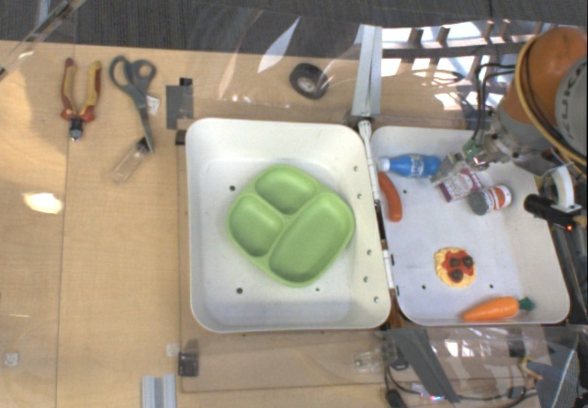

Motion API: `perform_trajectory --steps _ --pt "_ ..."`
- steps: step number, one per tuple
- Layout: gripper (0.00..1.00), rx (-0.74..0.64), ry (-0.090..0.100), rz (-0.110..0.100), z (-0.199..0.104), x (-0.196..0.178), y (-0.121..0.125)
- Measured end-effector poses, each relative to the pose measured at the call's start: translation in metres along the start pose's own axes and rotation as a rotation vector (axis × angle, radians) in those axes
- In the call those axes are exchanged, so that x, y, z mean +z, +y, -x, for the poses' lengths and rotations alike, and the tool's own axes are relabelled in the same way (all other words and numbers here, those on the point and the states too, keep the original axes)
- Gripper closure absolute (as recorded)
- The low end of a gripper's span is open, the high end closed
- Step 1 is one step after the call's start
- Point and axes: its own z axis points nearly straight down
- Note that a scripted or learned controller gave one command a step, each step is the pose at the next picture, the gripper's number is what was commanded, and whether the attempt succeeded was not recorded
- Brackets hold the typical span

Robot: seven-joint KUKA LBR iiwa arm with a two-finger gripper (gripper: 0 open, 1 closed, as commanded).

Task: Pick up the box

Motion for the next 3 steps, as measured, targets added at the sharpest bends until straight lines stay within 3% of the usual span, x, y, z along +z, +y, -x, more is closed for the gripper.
perform_trajectory --steps 1,2,3 --pt "1.00 -0.003 0.001 0.007 -0.001 -0.015 0.004" --pt "0.00 -0.004 0.001 0.006 -0.001 -0.015 0.004" --pt "0.00 0.020 0.008 0.000 0.011 0.001 -0.004"
